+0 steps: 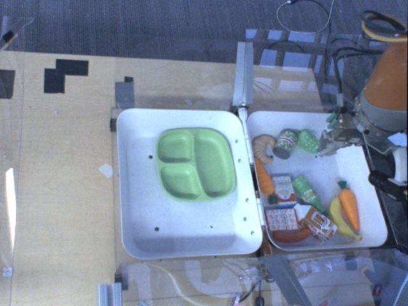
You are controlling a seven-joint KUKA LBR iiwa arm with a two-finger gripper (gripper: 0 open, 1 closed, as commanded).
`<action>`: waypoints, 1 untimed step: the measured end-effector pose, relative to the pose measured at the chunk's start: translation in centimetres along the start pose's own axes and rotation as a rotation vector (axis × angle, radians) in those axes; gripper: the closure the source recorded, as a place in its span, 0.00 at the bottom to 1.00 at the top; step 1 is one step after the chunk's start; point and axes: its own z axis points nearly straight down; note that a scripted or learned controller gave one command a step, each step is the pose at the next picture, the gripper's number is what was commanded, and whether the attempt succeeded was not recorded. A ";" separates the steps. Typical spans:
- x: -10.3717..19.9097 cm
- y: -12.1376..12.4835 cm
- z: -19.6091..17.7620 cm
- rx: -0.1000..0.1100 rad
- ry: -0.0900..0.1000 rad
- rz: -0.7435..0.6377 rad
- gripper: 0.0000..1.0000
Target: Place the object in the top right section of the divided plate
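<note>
Camera view, from above at a slant: green divided plate (194, 163) sits mid left bin (137, 234), all sections bare, so nothing placed yet. Right bin (376, 234) is packed w/ toy food. Arm (386, 88) comes in at 3 o'clock; gripper (333, 139) hangs over the bin's top edge, approx 1 o'clock of its centre. Fingers too small and blurred against the clutter, so can't tell if apart or together, and I see nothing clamped between them.

Which object is meant isn't clear. Nearest are a green item (308, 140) and a small can-like thing (286, 143), just beside the gripper at its 9 o'clock. Further off: carrot (348, 208) at 5 o'clock, banana (340, 220) touching it, sausage (290, 236) at 6 o'clock, small cartons (282, 220) beside it.

Handling, my guess: all light, stiff plastic, prob. slick. Round ones could squirt out of a pinch; take across the narrowest middle.

Hard to read: items overlap along the bin's left wall; the arm is cut off at the frame edge.
</note>
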 end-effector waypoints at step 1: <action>0.0 0.0 0.0 0.000 0.000 0.000 0.00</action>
